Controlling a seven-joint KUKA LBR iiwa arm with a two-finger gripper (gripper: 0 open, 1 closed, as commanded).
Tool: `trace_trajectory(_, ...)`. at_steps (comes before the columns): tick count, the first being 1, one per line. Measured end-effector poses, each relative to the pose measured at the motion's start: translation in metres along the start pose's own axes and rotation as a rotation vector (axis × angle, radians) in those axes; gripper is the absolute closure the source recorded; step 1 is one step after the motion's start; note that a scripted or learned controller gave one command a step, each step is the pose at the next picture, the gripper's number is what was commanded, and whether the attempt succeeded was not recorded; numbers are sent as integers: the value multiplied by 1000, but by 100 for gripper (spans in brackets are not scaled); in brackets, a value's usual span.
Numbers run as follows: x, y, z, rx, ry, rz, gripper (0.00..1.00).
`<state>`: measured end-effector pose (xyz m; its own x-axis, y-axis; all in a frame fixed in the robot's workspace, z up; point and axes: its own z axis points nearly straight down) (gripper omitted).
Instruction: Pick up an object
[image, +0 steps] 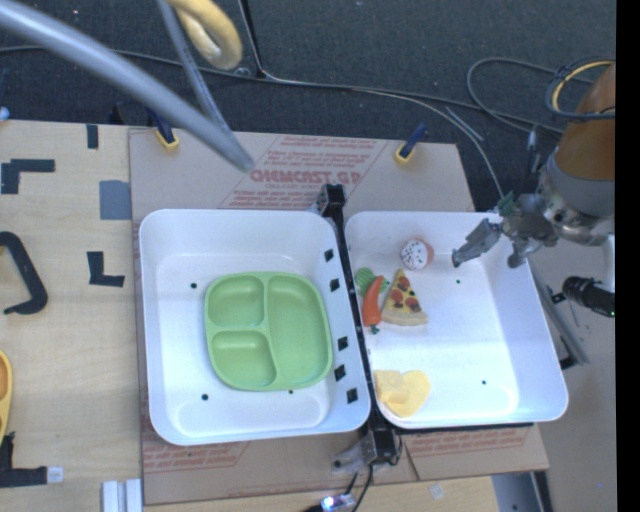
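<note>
White bins sit side by side on the counter (90, 330): the left bin (165, 300) holds a green divided tray (268, 330), rigid but broad. In the right bin (500, 330) lie a pizza slice (404, 298), carrot (372, 300), yellow piece (402, 390) and round toy (416, 254), all seemingly light plastic; the slice looks easiest across its sides, though the carrot crowds it. At right-centre, the end effector (492, 240) hovers over the bin's edge, fingers spread and holding nothing.

Grey arm (590, 150) cut off at right edge, blurred yellow object (208, 30) cropped at top edge, orange item (4, 385) clipped at left edge, small round toy (416, 254) too small to identify
</note>
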<state>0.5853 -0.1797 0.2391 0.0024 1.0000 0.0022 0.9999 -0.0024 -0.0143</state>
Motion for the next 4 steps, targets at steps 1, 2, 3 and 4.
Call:
trace_trajectory(1,1,2,-8,-13,-2,-4,0)
trace_trajectory(2,2,4,36,-9,-3,-3,0)
trace_trajectory(3,5,-6,88,-8,-3,-3,0)
trace_trajectory(4,11,-10,134,-9,-3,-4,0)
